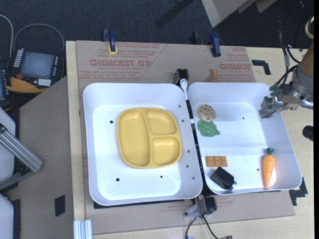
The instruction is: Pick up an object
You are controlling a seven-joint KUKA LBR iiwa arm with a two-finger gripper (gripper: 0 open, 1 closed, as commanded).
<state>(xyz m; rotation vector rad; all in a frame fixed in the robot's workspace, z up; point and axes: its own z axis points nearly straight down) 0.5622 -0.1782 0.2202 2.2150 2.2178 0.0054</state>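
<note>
The right bin (239, 133) holds a round speckled cookie (206, 113), a green leafy piece (208, 129), an orange waffle cracker (216, 161), a small black block (222, 178) and a toy carrot (268, 169) at the front right. My gripper (269, 107) hangs at the bin's right rim, near the far corner, well above the carrot and apart from every object. Nothing shows between its fingers.
The left bin (99, 133) bears a yellow divided plate (149, 137) with three compartments. Blue clamps (112, 40) sit at the bench's far edge. A pendant with a screen (35, 66) lies off the bench to the left.
</note>
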